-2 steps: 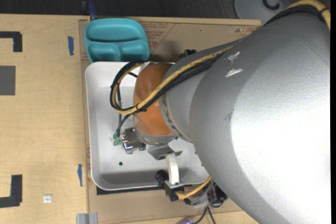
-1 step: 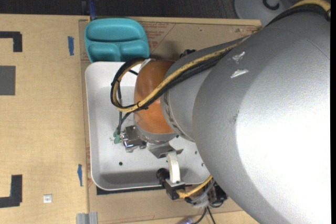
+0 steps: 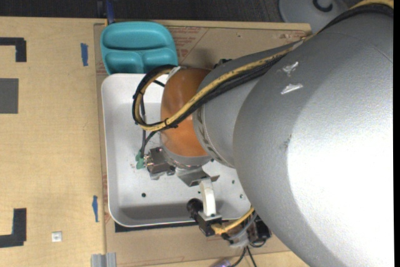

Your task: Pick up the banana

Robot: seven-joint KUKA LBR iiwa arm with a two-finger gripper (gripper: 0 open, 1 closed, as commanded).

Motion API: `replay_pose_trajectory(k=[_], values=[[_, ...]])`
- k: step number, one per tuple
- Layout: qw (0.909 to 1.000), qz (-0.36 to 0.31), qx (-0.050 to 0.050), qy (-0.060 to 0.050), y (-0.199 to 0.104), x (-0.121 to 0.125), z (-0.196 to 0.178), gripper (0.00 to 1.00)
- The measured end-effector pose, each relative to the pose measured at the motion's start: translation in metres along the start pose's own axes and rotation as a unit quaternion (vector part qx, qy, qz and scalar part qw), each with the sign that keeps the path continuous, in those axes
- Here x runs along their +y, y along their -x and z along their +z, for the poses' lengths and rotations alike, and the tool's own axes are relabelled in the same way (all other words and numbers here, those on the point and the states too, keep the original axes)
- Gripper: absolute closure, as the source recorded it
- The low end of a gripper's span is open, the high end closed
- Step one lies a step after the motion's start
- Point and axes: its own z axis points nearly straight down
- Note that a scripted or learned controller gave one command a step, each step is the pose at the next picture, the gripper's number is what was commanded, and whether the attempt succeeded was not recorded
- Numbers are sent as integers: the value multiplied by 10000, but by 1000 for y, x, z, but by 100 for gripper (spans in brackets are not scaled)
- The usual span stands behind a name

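Your big grey arm (image 3: 312, 134) is reaching down into the shallow white bin (image 3: 122, 153); I cannot tell the claw's state, so next look for the banana.

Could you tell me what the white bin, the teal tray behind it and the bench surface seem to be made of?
White bin: probably moulded plastic, smooth, slightly glossy, with rounded corners. Teal tray: likely plastic too, with soft moulded compartments and an even sheen. Bench surface: looks like matte cardboard or fibreboard, flat tan with visible seams and blue tape marks.
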Motion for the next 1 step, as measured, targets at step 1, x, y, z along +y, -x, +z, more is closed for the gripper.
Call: replay_pose_trajectory(k=[1], values=[[10000, 2, 2, 6, 0, 0, -10, 100]])
